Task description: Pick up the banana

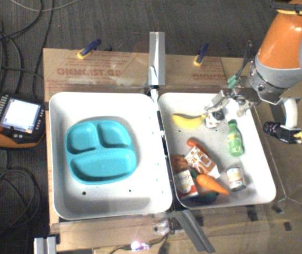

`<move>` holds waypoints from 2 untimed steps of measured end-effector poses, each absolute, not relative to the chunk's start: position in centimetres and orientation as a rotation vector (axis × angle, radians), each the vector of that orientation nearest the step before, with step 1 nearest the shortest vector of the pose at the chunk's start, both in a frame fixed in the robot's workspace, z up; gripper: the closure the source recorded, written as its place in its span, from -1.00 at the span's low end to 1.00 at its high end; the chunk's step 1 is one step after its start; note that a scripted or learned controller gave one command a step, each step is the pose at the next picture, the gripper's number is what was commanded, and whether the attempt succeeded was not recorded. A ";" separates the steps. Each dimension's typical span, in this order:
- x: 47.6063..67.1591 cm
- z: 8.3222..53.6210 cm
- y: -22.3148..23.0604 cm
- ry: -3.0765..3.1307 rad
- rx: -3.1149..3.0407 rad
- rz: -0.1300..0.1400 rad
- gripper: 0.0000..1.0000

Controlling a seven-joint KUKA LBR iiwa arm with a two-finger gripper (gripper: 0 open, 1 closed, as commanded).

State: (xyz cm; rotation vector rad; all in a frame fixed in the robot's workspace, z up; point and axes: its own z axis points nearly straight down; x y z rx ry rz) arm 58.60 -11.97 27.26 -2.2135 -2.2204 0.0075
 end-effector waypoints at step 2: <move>65.2 8.8 -10.0 -2.214 -2.239 -0.003 -1.00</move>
